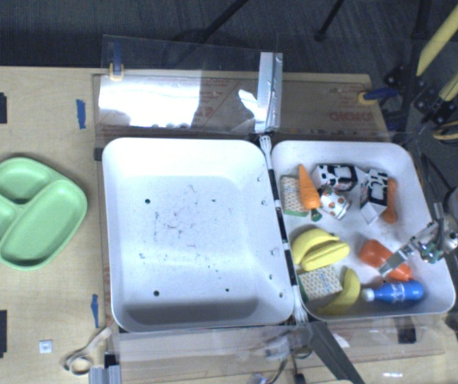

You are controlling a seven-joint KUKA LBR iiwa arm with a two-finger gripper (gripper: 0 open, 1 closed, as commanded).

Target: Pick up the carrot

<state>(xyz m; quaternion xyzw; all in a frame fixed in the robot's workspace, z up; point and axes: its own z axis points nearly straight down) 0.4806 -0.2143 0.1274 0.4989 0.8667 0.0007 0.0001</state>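
Camera view: our gripper [401, 256] sits low right; we cannot tell its state. It could grab the orange cup [375, 252], since the carrot [308, 188] lies apart.

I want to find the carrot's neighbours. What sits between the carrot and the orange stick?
In the camera view, a black-and-white cow toy sits between the carrot and the orange stick.
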